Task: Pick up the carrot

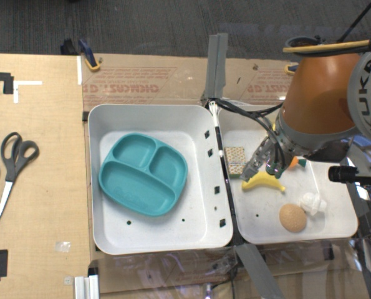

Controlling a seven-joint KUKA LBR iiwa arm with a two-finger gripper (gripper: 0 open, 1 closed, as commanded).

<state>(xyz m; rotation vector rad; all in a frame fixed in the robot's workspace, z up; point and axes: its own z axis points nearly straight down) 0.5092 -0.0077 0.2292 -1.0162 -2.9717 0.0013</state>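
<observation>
The carrot (293, 162) shows as a small orange piece with a green tip, mostly hidden under the arm, in the right bin (335, 229). My gripper (267, 166) is down in that bin, just left of the carrot and right above a yellow banana (264, 181). The arm's orange band and grey wrist cover the back of the bin. I see nothing clearly held in the gripper.
A tan egg-shaped ball (292, 217) and a white crumpled object (313, 203) lie at the front of the right bin. A patterned pad (235, 161) sits by its left wall. The left bin (104, 229) holds a teal divided plate (143, 174). Scissors (12, 167) lie on the bench, far left.
</observation>
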